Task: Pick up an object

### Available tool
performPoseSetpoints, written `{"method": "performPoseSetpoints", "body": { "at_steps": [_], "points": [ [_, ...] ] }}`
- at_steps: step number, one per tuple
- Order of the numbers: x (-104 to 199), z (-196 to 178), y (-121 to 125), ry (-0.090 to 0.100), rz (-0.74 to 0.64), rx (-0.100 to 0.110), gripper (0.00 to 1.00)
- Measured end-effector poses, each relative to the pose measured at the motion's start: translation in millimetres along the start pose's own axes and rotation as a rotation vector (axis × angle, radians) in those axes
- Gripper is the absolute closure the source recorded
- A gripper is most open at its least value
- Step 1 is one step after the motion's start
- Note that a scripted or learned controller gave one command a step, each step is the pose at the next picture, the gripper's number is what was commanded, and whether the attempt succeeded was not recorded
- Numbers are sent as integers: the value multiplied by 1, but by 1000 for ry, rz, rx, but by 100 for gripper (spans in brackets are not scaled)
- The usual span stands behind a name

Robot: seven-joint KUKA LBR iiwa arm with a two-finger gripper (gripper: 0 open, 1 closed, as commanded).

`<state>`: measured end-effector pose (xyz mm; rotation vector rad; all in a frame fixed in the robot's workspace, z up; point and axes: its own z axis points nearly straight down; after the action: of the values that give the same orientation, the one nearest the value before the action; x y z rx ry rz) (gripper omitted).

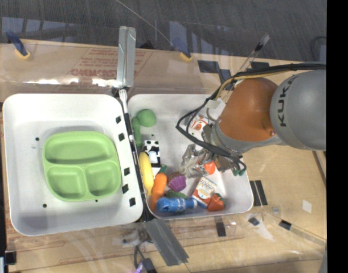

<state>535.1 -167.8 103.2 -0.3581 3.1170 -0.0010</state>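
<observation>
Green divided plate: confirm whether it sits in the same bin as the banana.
No: the green divided plate lies in the left bin, while the banana lies in the right bin.

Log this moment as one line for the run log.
arm: reaching into right bin | gripper: low among toys, beside purple toy | green tray: left bin

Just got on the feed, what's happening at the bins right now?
The arm reaches in from the right and has its gripper down in the right bin, among a pile of toy food: a banana, a carrot, a purple piece and a blue item. I can't tell whether it has grasped anything. The left bin holds a green divided plate, untouched.
</observation>
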Motion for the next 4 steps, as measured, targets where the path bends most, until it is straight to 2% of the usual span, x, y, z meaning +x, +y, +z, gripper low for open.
{"method": "performPoseSetpoints", "body": {
  "at_steps": [1, 2, 3, 4],
  "points": [
    [-78, -158, 20, -6, -67, 4, 100],
    [-128, -153, 6, 2, -3, 0, 100],
    [-115, -110, -47, 5, -144, -2, 100],
    [-110, -56, -68, 4, -648, -5, 100]
  ]
}}
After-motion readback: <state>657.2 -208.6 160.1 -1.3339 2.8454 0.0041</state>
